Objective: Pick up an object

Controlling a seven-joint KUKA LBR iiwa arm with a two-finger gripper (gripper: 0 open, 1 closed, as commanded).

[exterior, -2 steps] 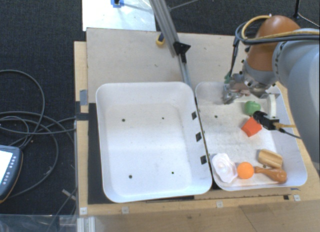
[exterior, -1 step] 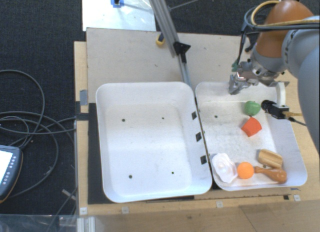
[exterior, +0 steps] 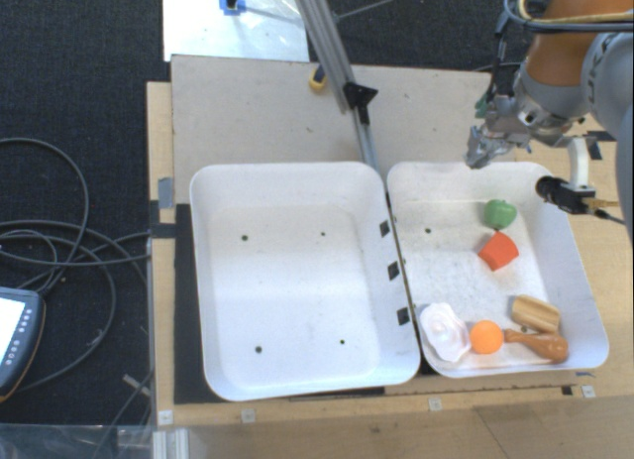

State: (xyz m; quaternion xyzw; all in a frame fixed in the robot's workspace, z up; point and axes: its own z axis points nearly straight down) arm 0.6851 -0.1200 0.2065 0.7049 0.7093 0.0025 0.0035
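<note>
The tool (exterior: 484,150) hangs over the far rim of the right bin (exterior: 570,249), upper right of the frame; whether it is wide or narrow I cannot tell. Nothing sits in it. The nearest target, a green ball (exterior: 500,213), lies just below it, with a red block (exterior: 498,251) beside. To do this well, centre over the ball, descend straight, and keep clear of the block and the rim.
</note>
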